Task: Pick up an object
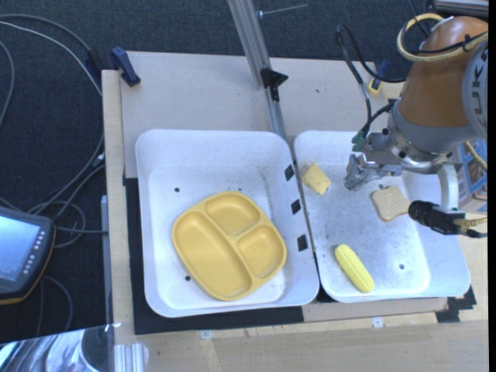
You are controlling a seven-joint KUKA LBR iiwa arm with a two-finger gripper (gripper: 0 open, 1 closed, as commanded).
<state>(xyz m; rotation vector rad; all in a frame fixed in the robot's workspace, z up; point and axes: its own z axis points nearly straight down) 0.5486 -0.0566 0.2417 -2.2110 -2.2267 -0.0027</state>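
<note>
Camera view: two-finger metal gripper (358,178) hovers low in the right white plastic bin (387,289), grasping nothing. Finger state: cannot tell. Yellow toy corn cob (354,267) not yet picked.

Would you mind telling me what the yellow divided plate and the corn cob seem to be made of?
The divided plate looks like moulded plastic: uniform matte yellow, smooth rounded compartment ridges. The corn cob is probably a plastic or rubber toy, judging by its even, saturated yellow and regular kernel rows, though the view is too coarse to be sure.
</note>
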